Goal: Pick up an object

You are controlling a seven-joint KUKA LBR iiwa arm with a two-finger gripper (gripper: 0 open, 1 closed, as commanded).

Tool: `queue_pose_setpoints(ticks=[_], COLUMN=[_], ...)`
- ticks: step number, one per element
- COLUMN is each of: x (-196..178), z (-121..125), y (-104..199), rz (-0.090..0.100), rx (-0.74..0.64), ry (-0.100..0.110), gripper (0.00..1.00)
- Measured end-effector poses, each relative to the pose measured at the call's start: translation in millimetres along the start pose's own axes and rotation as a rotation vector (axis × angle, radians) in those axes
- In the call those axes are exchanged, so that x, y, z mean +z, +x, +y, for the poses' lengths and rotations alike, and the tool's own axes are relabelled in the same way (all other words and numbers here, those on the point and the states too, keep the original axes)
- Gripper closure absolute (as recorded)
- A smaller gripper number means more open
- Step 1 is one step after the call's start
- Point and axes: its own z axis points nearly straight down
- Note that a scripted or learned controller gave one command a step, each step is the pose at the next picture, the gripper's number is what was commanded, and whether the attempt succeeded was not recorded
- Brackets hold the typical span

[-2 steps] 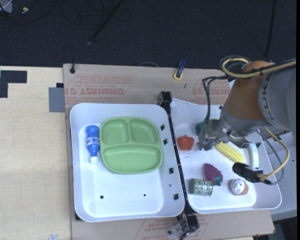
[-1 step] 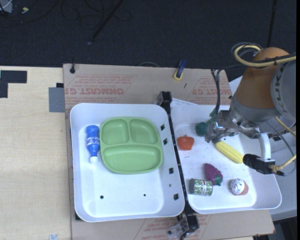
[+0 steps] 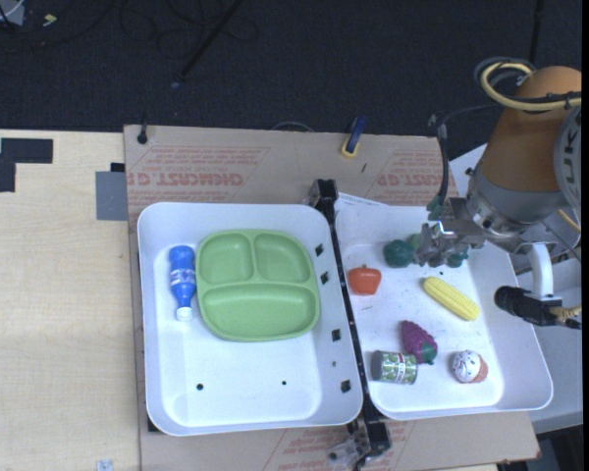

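Tool (image 3: pixel 440 250): low in right bin (image 3: pixel 530 381); grip state unclear
Teal object (image 3: pixel 400 253): beside tool, shape indistinct
Arm (image 3: pixel 526 155): cropped at right

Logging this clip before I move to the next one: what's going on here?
A single robot arm reaches in from the right, its gripper low over the right bin, next to a dark green toy. Nothing shows between its fingers. An orange-red piece, corn cob, purple grapes, small can and white ball lie loose there. The left bin holds a green divided plate and blue bottle.
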Motion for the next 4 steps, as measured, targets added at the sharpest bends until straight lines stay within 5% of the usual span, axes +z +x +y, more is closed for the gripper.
queue_pose_setpoints(ticks=[3,4], x=[-2.3,4.7], z=[-65.0,-63.2], y=[132.6,144.5], rz=[0.001,0.000], rx=[-0.003,0.000], ry=[0.006,0.008], gripper=[1.00,1.00])
